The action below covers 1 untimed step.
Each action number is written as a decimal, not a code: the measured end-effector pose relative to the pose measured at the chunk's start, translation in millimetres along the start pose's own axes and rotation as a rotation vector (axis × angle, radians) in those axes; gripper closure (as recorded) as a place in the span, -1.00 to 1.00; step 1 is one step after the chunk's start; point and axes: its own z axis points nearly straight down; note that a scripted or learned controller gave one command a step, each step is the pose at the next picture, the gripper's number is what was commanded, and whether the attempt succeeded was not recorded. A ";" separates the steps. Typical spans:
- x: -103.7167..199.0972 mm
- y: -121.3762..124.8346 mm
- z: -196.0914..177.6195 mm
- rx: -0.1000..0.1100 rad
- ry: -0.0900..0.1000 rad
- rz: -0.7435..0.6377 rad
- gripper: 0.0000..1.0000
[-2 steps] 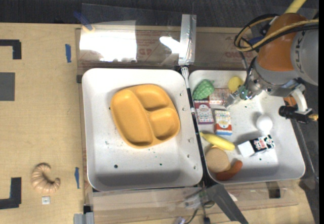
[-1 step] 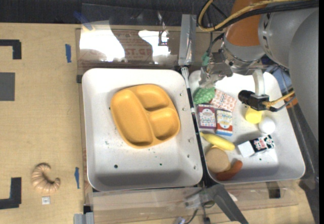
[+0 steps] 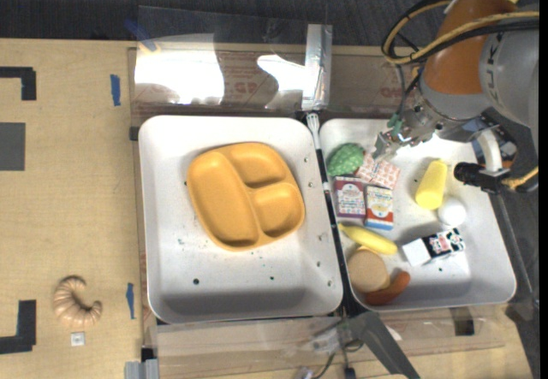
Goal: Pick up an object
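Note:
My gripper [image 3: 387,143] hangs over the back of the right bin [image 3: 492,270], just above a pink-and-white patterned packet [image 3: 379,170] and right of a green knobbly object [image 3: 345,158]. Two small red-and-blue boxes [image 3: 365,202] lie side by side in front of the packet. A yellow cylinder [image 3: 431,183] and a white ball [image 3: 452,214] lie to the right. Nearer the front are a banana [image 3: 370,239], a small white box with dark print [image 3: 432,246], a round tan object [image 3: 369,269] and a reddish sausage [image 3: 394,284].
The left bin [image 3: 163,198] holds an orange divided plate [image 3: 245,194]. A tan curled object [image 3: 77,300] lies on the wooden bench at the front left. Yellow and black cables [image 3: 411,35] loop from the arm above the right bin's back edge.

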 end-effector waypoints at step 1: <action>-49.9 -43.2 45.1 -0.027 -0.010 0.067 1.00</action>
